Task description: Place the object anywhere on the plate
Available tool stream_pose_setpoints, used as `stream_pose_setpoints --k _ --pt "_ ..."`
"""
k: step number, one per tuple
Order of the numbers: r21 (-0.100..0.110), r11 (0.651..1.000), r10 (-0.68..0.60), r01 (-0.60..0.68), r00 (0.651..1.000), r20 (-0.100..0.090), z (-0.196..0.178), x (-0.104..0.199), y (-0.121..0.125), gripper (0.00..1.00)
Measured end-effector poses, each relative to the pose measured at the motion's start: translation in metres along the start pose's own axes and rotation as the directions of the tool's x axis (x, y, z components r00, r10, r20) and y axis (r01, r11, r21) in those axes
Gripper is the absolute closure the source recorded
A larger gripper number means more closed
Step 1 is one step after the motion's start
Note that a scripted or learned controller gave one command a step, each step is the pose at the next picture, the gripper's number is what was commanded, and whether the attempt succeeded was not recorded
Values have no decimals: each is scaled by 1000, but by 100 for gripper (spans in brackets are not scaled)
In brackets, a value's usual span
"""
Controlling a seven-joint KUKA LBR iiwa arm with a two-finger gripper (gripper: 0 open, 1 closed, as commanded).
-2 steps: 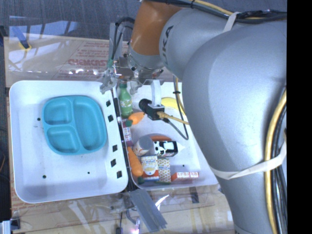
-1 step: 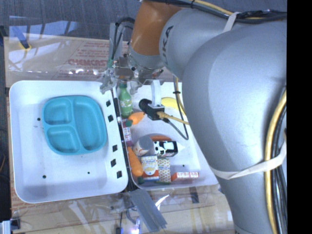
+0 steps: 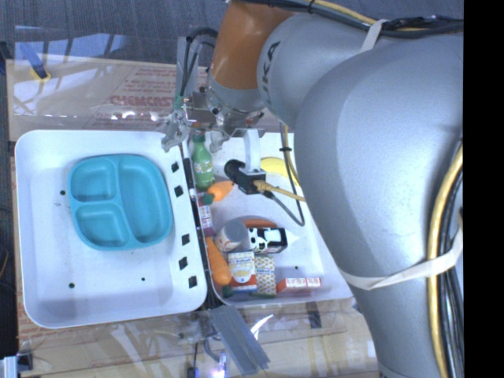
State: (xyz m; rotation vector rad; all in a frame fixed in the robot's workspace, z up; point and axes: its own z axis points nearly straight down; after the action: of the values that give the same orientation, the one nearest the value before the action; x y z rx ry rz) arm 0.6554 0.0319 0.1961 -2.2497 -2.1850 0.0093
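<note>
A blue divided plate (image 3: pixel 120 201) lies in the left bin (image 3: pixel 47 290). My gripper (image 3: pixel 193 138) hangs over the far left corner of the right bin (image 3: pixel 327 268), just above a green bottle (image 3: pixel 202 166) that stands against the wall between the bins. The fingers are open, spread wider than the bottle, with its cap showing between them; nothing is gripped. The plate has nothing on it.
The right bin is crowded: an orange carrot (image 3: pixel 221 189) by the bottle, a yellow banana (image 3: pixel 273 165), a can (image 3: pixel 234 232), a black-and-white pack (image 3: pixel 265 239), a second carrot (image 3: pixel 219 266), small boxes (image 3: pixel 255 272) and a red packet (image 3: pixel 302 283). The large grey arm covers the right side.
</note>
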Motion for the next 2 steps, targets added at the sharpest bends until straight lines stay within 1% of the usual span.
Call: stream_pose_setpoints --k 1,2 --pt "0 1000 0 0 1000 0 0 0 0 0" --pt "0 998 69 -69 998 1 6 -25 -47 0"
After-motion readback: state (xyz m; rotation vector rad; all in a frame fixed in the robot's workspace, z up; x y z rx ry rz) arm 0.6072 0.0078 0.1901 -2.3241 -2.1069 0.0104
